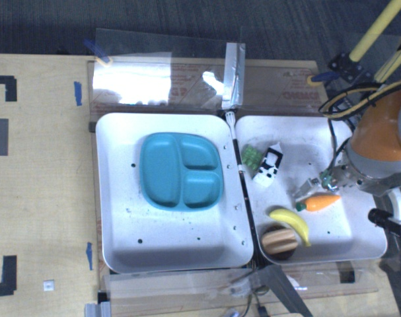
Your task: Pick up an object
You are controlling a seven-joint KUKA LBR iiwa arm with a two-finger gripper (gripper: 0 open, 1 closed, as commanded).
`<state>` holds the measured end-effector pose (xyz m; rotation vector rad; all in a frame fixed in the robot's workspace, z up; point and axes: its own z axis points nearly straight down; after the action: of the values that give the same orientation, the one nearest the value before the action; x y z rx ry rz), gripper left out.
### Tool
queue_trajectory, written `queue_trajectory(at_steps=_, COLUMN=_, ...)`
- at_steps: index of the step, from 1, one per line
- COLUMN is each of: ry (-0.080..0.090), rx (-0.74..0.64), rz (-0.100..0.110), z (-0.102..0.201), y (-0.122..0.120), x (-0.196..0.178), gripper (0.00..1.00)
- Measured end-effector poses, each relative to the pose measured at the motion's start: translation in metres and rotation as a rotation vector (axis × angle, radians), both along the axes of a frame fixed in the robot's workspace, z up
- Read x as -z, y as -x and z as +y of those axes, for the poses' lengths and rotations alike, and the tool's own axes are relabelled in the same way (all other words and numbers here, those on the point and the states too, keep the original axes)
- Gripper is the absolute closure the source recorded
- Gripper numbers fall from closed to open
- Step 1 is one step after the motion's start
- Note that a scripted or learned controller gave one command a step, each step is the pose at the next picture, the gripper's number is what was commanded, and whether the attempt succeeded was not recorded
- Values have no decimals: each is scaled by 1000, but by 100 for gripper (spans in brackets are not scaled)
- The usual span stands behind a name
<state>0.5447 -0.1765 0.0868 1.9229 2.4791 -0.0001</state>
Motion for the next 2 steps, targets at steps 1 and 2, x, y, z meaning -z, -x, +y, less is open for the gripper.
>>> queue_trajectory(at_steps=1, ry=0, rx=-90, rz=-5, z=38, y=48, x=-1, gripper=0)
queue_trajectory(at_steps=2, ry=-2, rx=120, rz=2, z=-31, y=18, x=-58, gripper=0)
